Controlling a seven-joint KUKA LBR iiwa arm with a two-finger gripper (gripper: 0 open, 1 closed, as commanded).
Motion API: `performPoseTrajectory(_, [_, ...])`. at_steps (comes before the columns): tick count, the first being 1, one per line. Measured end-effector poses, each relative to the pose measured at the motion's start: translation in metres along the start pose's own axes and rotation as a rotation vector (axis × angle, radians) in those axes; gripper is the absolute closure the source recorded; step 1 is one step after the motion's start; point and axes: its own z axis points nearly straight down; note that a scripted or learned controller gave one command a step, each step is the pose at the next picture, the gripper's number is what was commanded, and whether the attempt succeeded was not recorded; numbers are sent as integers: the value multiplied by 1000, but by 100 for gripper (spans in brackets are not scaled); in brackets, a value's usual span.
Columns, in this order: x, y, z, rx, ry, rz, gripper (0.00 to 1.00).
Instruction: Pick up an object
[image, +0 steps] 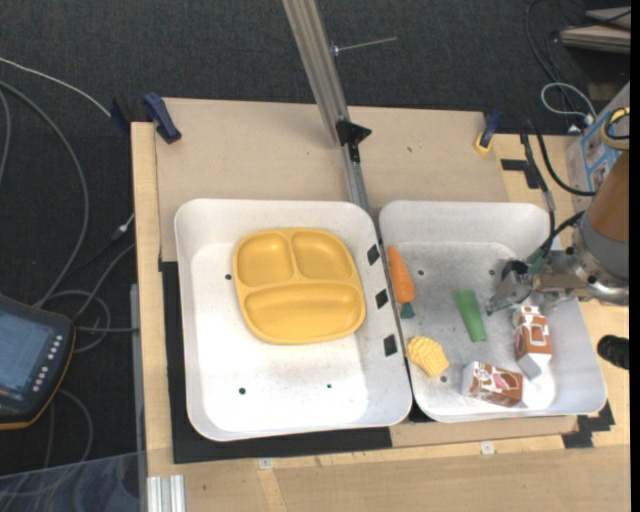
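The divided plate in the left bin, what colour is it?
Yellow; the plate shows best in the camera view.

The arm (607, 225) is grey with an orange band above the wrist; its gripper (508, 283) is dark metal, with black cables trailing nearby.

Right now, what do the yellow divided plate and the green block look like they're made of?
Yellow divided plate: probably molded plastic, matte to satin, one even color with soft rounded compartment ridges. Green block: likely plastic or painted wood, with flat uniform color and no visible grain; too small to tell which.
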Motion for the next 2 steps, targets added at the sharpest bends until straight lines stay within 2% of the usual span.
performPoseTrajectory(2, [-4, 0, 112, 0, 0, 1, 0])
